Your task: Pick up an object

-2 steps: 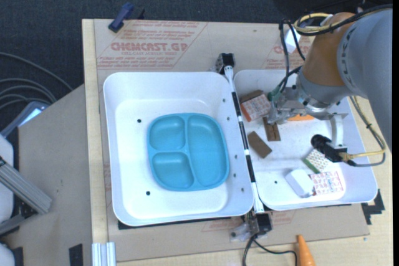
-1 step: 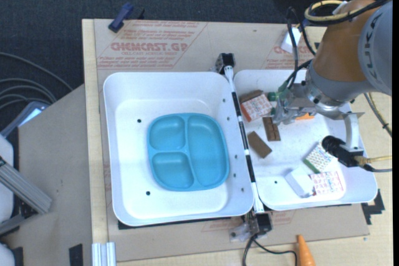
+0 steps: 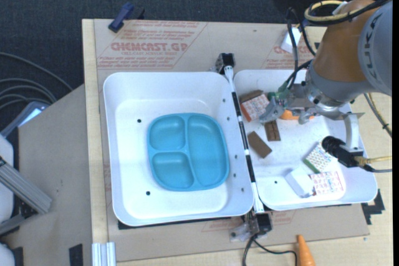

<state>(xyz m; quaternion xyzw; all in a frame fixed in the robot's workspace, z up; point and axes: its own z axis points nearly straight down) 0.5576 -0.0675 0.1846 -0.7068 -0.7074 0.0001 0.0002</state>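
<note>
– Brown block: where does it lie relative to the tool?

– In the right bin, near the bin's left edge and about midway along it. The tool stands just beyond it, toward the bin's far edge. Whether the two touch cannot be determined.

– State of the tool?

– Cannot be told. The tool body and the arm cover the opening, so neither its width nor any held item can be read.

– Other items near the tool?

– A red-and-white packet lies just beside the tool, close to the bin's far-left corner. An orange item lies against the tool on the side away from the packet. A second brown block lies tilted, just beside the first and closer to the left edge.

– What is hidden or unclear?

– The orange item is partly covered by the tool, so its shape is not readable. The print on the packet is too small to read. The arm covers the bin's far-right corner.

– Remaining contents?

– A patterned card, a white block and a pink-printed card lie toward the near-right corner, well apart from the tool. The left bin holds a blue divided plate at its centre. Both bins rest on the desk.
</note>
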